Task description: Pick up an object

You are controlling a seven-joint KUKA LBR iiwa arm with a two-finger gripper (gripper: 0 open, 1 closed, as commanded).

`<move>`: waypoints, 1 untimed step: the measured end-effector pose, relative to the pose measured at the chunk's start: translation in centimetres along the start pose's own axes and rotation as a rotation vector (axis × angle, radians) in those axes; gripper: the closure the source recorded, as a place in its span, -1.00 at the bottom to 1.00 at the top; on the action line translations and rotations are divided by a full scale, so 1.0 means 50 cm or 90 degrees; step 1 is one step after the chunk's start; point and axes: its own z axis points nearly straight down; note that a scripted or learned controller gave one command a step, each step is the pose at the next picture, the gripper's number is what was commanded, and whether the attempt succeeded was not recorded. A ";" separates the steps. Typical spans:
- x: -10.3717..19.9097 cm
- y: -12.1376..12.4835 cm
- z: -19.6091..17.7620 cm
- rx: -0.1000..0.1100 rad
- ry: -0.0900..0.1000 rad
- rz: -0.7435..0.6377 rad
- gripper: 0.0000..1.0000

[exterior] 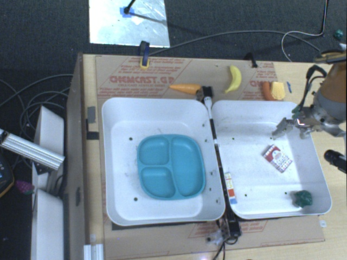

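In the right bin (255, 210) a small red and white packet (277, 158) lies flat near the middle right. A dark green lump (302, 198) rests in that bin's near right corner. A thin white and orange stick pack (230, 187) lies along the bin's left wall. My gripper (293, 129) hangs over the far right part of this bin, above and slightly right of the packet. It is open, its two fingers spread, with nothing between them.
The left bin (122, 123) holds a blue divided plate (171, 164). On the cardboard behind the bins lie a banana (234, 79), a carrot (185, 89) and an orange and yellow piece (274, 90). A black rail (212, 129) runs between the bins.
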 end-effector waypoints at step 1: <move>0.014 -0.042 0.112 0.001 0.001 0.000 -1.00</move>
